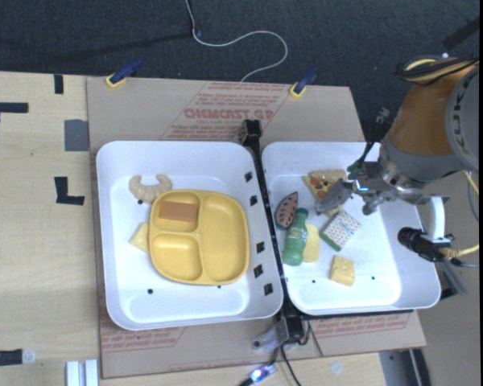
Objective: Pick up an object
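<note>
The right bin [386, 292] holds a pizza slice [322, 182], a watermelon slice [286, 210], a green bottle [295, 236] with a pale yellow piece [311, 244] beside it, a green checkered packet [340, 230] and a yellow cheese block [342, 270]. My gripper [351, 204] hangs over the upper middle of this bin, just right of the pizza slice and above the packet. Its fingers [332, 202] stand apart, open, with nothing between them.
The left bin [117, 215] carries a yellow divided plate [217, 252] with a brown toast piece [178, 210] in one compartment, a croissant [148, 186] and a small cheese wedge [138, 236]. The arm's grey and orange body [435, 127] overhangs the right bin's far right side.
</note>
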### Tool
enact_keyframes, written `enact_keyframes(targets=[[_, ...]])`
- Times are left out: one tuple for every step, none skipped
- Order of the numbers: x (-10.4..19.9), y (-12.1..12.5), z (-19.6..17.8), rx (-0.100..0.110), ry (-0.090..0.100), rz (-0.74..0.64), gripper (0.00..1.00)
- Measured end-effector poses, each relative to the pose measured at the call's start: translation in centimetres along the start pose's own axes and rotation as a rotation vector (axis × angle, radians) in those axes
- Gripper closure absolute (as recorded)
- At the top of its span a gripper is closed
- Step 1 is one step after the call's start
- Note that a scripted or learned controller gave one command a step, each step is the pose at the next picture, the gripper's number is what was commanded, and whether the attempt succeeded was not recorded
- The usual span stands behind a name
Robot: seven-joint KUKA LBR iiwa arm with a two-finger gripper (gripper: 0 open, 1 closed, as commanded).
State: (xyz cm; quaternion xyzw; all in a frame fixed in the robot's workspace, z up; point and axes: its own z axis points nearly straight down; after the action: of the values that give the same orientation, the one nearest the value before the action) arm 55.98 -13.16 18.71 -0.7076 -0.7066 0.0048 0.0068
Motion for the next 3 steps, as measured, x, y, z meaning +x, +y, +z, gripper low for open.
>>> enact_keyframes(targets=[[0.0, 0.3, -0.8, -0.014, -0.002, -0.003, 0.0], [0.1, -0.4, 3.8, -0.01, -0.003, -0.003, 0.0], [0.4, -0.2, 9.5, -0.028, -0.007, -0.004, 0.0]])
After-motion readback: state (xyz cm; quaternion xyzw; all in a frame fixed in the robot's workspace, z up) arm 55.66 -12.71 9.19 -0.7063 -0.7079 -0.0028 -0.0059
